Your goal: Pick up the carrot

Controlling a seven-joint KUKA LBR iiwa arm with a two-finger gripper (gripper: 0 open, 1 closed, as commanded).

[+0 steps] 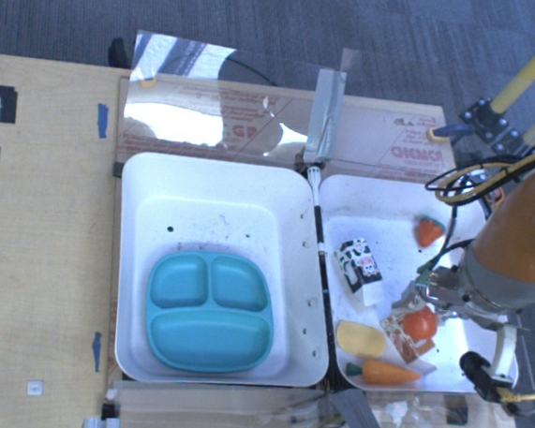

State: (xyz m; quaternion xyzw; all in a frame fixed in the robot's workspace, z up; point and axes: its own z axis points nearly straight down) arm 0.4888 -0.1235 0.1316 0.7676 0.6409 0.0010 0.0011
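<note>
Fingers (419, 303) low in right bin (395, 204), spread impossible to tell, red tomato (419, 323) touching just beneath, carrot (389, 372) lying apart below, near front rim, yellow piece (361, 339) alongside

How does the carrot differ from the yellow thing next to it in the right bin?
The carrot is orange, long and tapered; the yellow item is pale yellow, short and rounded. The carrot lies along the bin's near edge, while the yellow item sits just above it, nearer the divider. Both lie flat in the right bin, and the hand is on neither.
</note>
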